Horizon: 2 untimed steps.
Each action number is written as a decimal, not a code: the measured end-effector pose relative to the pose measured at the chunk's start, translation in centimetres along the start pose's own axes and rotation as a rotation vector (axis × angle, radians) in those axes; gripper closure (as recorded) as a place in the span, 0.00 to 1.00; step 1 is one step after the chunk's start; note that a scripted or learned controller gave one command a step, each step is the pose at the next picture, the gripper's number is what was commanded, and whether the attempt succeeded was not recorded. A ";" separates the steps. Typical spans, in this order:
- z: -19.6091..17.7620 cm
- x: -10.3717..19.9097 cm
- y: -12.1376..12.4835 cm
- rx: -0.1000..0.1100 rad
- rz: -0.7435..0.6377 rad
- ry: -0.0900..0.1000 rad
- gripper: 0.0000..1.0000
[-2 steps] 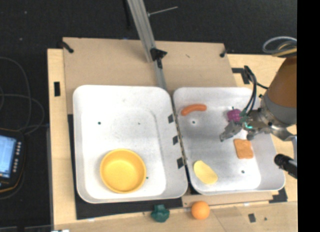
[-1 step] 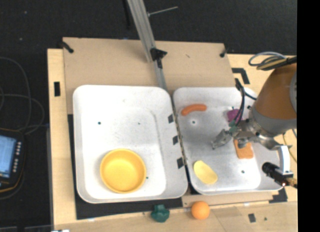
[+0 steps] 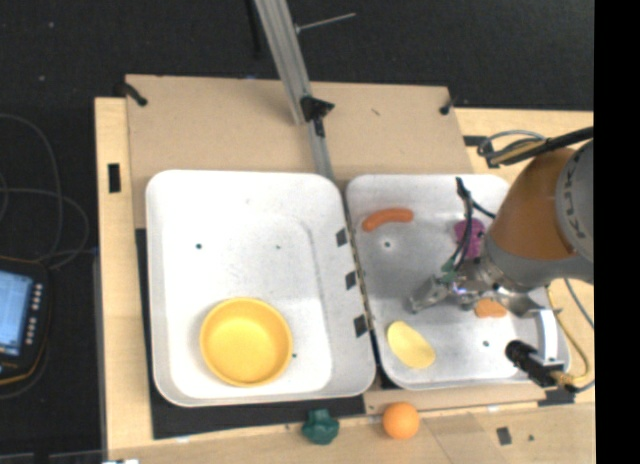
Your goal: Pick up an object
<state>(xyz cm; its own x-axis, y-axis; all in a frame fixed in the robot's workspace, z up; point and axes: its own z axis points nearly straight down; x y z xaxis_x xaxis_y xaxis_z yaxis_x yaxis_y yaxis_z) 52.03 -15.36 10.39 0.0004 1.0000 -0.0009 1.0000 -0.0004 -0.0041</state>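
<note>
White shallow right bin (image 3: pixel 400 197): ref. landmark for all entries below.

- Gripper (image 3: pixel 428 297): grey, low over right bin's middle, entering from its right side, aimed toward its left wall. Open or closed, and any hold: can't tell.
- Arm (image 3: pixel 530 217): grey w/ orange band, over right bin's right part.
- Orange sausage-shaped item (image 3: pixel 387 219): inside right bin, by far wall, left of centre.
- Pale yellow oval item (image 3: pixel 410 344): inside, near-left corner, lying flat, apart from gripper.
- Purple item (image 3: pixel 468 232): inside, far-right part, partly hidden by arm.
- Small orange piece (image 3: pixel 490 308): inside, right of centre, at arm's edge.
- Left bin (image 3: pixel 200 202): white, alongside right bin's left wall.
- Yellow bowl (image 3: pixel 246 340): upright in left bin, well apart from right bin.
- Orange ball (image 3: pixel 401 420): outside right bin, just in front of near wall.
- Green item (image 3: pixel 320 428): outside, beyond near-left corner.
</note>
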 end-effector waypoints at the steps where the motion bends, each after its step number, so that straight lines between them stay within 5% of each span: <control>1: -1.4 -0.1 0.3 -0.009 0.005 0.001 1.00; 2: -5.9 0.0 0.9 -0.011 -0.004 -0.001 1.00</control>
<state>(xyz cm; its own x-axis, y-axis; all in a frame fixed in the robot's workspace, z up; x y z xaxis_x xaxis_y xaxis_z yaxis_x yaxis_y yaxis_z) 53.00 -15.36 16.28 -0.0034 1.0000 -0.0018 1.0000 0.0034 0.0065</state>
